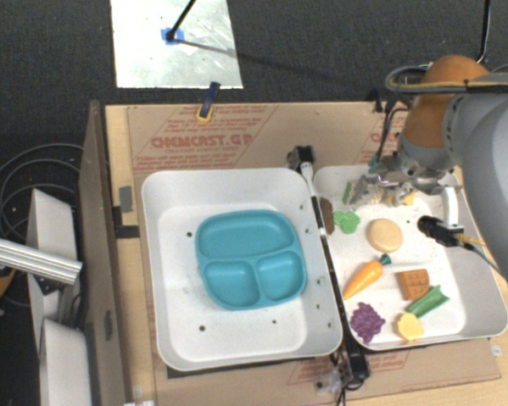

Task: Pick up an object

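- Fingers of the gripper [374,186] hang low over the far edge of the right bin [489,313]; whether they are spread or pressed together cannot be told.
- Green toy [347,222] lies just beside them, toward the bin divider.
- Beige bun [384,234], carrot [362,278] and purple grapes [366,320] sit nearer the front edge.
- Blue divided plate [250,257] rests in the left bin [177,202].
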Robot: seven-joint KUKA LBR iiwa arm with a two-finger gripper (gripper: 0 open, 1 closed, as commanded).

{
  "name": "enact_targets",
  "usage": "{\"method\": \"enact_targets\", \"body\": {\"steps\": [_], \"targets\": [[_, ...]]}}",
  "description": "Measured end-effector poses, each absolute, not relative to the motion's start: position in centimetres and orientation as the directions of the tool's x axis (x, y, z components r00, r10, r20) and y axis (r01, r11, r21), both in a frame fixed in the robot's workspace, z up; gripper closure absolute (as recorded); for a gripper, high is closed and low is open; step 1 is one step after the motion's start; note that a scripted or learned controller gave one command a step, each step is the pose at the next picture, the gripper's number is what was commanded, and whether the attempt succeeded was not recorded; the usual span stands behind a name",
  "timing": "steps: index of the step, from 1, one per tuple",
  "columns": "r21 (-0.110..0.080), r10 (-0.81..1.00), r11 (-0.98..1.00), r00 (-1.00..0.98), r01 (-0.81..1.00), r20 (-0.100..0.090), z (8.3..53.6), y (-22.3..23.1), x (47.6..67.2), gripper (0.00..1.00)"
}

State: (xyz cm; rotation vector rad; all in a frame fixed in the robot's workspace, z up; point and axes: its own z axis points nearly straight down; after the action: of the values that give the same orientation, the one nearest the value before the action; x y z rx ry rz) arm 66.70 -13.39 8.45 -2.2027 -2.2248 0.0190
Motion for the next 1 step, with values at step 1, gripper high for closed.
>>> {"method": "enact_targets", "body": {"steps": [1], "targets": [[-0.015,1.0,0.005,-0.005,1.0,0.005,8.36,-13.8,66.61,0.0]]}}
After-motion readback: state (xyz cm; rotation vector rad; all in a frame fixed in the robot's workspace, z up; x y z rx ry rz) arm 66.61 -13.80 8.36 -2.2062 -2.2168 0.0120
